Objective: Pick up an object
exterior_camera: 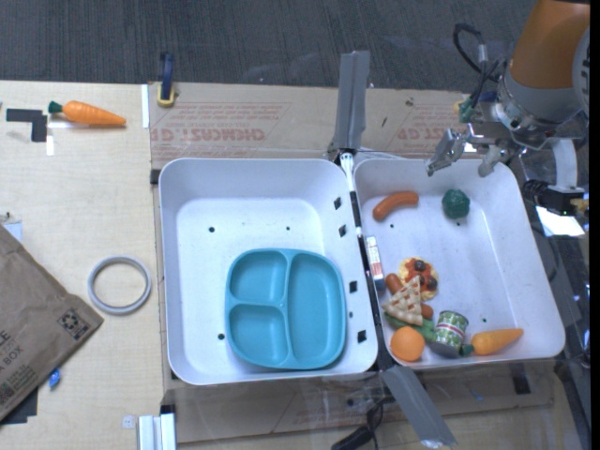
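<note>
From the camera view, the gripper (466, 151) hangs over the right bin's (525, 216) far rim with fingers spread and nothing between them — likely poised to descend. Candidates lie below: a green ball (456, 203) nearest, a sausage (395, 204) beside it.

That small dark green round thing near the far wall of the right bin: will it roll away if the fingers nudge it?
Probably. The small dark green ball-like object looks rounded, so a nudge may roll it. It sits apart from the orange sausage-shaped toy, on bare floor of the right white bin, so little would stop it. It looks light.
</note>
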Motion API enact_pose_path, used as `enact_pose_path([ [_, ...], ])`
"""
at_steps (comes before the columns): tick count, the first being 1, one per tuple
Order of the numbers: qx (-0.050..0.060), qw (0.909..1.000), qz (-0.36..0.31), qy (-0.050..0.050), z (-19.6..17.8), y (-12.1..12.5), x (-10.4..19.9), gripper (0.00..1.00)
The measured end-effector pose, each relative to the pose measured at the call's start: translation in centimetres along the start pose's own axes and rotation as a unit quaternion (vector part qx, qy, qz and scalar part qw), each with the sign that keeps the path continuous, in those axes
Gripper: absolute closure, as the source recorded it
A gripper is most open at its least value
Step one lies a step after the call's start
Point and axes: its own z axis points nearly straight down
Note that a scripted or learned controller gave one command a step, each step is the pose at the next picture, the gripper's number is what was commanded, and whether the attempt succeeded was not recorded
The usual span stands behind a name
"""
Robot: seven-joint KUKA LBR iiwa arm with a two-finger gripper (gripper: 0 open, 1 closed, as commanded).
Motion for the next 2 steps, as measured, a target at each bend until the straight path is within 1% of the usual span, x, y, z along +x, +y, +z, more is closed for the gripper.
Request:
enact_pose_path([
  [1, -0.002, 0.9992, -0.039, 0.000, 11.1, 1.6, -9.3, 0.00],
  [2, 0.001, 0.9939, -0.110, 0.005, 15.1, 1.7, -9.3, 0.00],
])
